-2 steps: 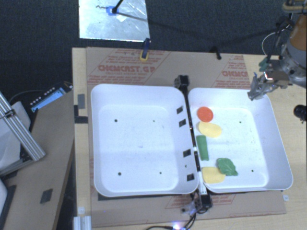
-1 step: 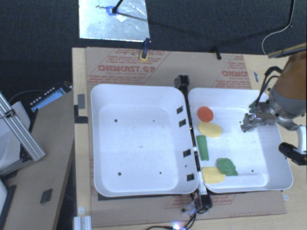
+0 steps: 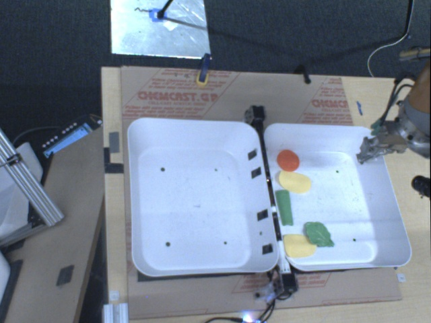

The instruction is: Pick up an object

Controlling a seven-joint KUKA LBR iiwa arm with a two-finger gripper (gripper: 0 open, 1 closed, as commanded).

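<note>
Gripper at 3 o'clock rim of right bin; jaw state indiscernible; orange ball well apart.

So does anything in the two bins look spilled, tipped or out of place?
Nothing stands out. All five items lie along the right bin's left side: orange piece, yellow piece, green stick, green lump, second yellow piece. The tool sits over the bin's far right edge.

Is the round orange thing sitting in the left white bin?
No, the round orange thing lies in the right white bin.
</note>
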